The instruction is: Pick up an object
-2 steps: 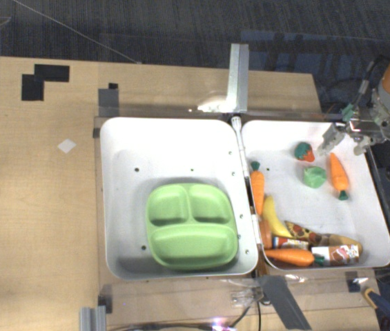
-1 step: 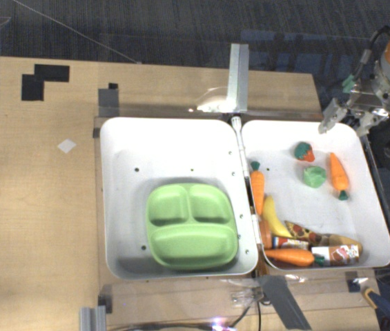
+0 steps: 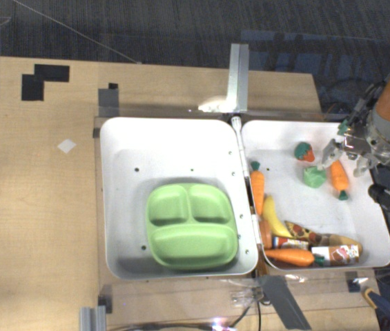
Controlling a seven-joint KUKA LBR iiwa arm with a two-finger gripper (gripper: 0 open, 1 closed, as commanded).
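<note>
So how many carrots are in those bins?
3, all in the right bin. One carrot lies along the left wall, one carrot at the near edge beside a bottle, one carrot by the gripper. More could hide under the pile.

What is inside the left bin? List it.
One green divided tray lies in the left bin, toward its front. The three tray sections look bare. Whatever sits beneath the tray is covered.

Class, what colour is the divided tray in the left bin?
Light green tray, clearest in the camera view.
</note>
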